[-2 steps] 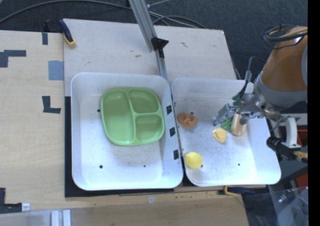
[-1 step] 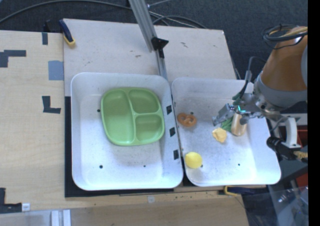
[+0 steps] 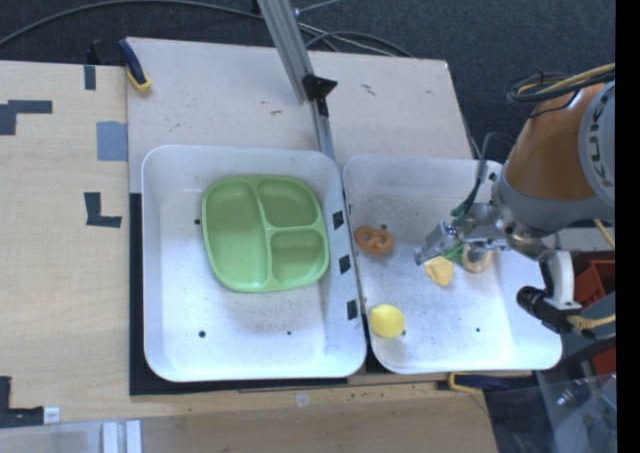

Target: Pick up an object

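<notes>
In the right bin (image 3: 420, 351), my gripper (image 3: 441, 244) is low over the floor, right of the middle. A small yellow wedge (image 3: 439, 272) lies just below its tip, touching it or nearly so. A tan round piece (image 3: 477, 260) sits right beside the wedge, partly under the wrist. Something green (image 3: 465, 211) peeks out behind the gripper body. An orange-brown pretzel-like object (image 3: 374, 240) lies near the bin's left wall. A yellow ball (image 3: 387, 321) rests at the front left of that bin. I see nothing lifted.
The left bin (image 3: 170, 241) holds a green divided plate (image 3: 266, 232). A grey metal rail (image 3: 285, 26) slants in from the top towards the wall between the bins. The arm's orange band (image 3: 555, 156) hangs over the right bin's right side.
</notes>
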`<state>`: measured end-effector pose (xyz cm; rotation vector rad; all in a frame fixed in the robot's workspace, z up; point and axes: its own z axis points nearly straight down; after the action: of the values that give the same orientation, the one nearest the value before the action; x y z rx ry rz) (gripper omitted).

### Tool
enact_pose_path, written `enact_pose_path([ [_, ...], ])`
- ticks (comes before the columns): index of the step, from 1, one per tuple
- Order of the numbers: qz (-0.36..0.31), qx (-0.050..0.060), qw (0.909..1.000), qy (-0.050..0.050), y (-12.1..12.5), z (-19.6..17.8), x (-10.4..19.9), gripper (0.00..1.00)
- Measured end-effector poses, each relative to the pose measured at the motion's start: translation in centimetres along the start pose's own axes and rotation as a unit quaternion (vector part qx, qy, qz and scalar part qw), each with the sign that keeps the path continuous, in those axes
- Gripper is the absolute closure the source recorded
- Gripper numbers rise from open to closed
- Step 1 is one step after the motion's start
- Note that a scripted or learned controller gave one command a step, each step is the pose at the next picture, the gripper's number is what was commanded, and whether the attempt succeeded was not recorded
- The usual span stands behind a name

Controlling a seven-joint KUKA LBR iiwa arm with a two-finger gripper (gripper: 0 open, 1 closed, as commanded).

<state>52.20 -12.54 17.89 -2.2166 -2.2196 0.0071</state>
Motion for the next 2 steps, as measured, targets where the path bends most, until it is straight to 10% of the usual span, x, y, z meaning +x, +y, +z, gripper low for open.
enact_pose_path([
  [2, 0.000, -0.003, 1.0000, -0.001, -1.1, 9.1, 0.1, 0.00],
])
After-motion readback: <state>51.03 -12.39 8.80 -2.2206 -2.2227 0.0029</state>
